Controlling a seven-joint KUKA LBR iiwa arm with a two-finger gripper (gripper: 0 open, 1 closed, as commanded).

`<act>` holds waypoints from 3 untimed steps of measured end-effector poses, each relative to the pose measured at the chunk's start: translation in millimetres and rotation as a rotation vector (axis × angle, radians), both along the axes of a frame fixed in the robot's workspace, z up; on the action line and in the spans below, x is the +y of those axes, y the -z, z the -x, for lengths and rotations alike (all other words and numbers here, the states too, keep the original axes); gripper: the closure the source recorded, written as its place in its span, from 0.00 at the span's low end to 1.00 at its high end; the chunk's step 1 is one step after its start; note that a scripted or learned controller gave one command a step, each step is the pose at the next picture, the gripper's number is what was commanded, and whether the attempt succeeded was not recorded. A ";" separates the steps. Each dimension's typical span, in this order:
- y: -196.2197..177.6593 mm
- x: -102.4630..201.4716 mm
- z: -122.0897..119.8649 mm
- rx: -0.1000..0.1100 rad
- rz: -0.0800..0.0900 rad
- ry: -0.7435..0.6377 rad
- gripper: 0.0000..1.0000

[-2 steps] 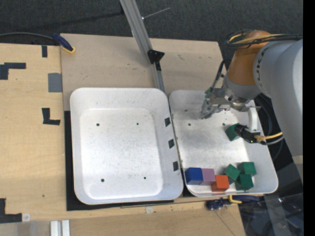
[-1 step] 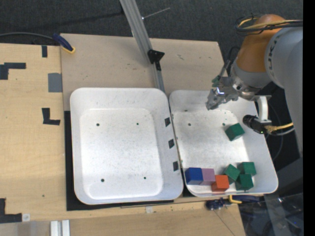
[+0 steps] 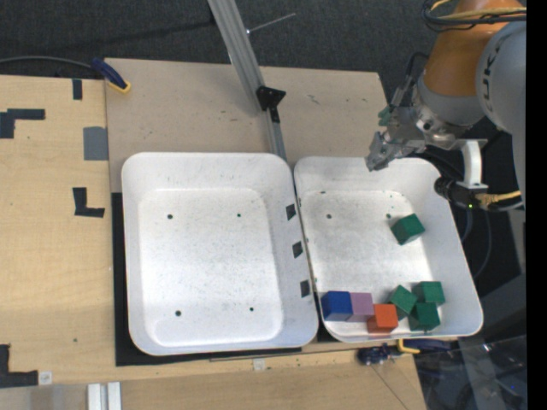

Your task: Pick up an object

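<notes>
My gripper (image 3: pixel 379 159) hangs over the far edge of the right bin (image 3: pixel 359 171), well above its floor. Nothing shows between its fingers. A lone green block (image 3: pixel 407 228) lies in the right bin, below and to the right of the gripper. Along the bin's near edge sits a cluster: a blue block (image 3: pixel 337 304), a purple block (image 3: pixel 361 304), an orange block (image 3: pixel 385 316) and three green blocks (image 3: pixel 418 302).
The left bin (image 3: pixel 137 178) stands beside the right one, with black clips along their shared edge. A grey metal bar (image 3: pixel 244 49) slants down from the top to the bins' far junction. Cables run at the right.
</notes>
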State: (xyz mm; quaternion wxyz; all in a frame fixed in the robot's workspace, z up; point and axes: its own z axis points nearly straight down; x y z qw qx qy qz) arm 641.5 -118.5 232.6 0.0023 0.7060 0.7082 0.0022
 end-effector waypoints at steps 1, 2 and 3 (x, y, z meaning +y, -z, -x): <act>-2.3 0.6 -0.2 0.007 0.000 0.002 1.00; -0.3 53.6 -0.9 0.008 -0.001 -0.003 1.00; 8.3 110.9 16.9 0.009 -0.002 -0.003 1.00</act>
